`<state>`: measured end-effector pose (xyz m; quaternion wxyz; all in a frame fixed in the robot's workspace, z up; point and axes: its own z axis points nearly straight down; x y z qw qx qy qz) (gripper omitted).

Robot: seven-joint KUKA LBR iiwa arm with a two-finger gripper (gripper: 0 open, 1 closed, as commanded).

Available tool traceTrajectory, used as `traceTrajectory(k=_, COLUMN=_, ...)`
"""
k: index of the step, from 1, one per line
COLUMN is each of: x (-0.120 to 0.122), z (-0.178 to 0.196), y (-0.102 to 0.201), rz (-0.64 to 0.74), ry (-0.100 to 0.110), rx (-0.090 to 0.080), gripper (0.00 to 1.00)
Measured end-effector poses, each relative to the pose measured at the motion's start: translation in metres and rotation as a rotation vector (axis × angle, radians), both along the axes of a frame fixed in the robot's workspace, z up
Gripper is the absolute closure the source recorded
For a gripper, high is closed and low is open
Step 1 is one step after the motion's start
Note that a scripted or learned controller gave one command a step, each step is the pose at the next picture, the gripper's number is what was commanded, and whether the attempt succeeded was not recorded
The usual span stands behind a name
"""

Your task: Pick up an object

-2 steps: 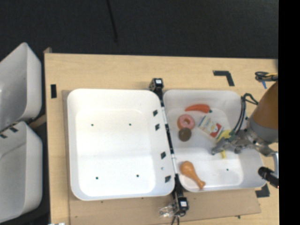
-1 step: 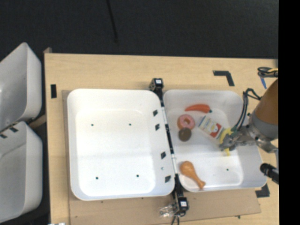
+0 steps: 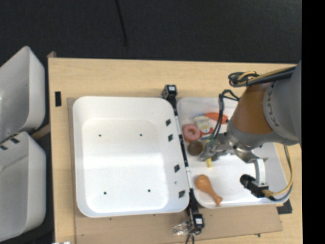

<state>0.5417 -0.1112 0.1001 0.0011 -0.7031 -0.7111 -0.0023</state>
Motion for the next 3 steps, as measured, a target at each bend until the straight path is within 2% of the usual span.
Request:
traceTrajectory(k=1, x=-0.039, z=0.106, y=0.060, rz=-0.003, ry=-0.006, rx=-0.002, gripper=1.00)
traceTrajectory(k=2, x=-0.038, z=0.111, y=0.055, rz=-0.008, ry=-0.001, rx=-0.004, gripper=1.00)
traceTrajectory(k=3, x=-0.051, z=0.179, y=0.151, rz=0.002, ry=-0.005, rx=0.000, gripper=1.00)
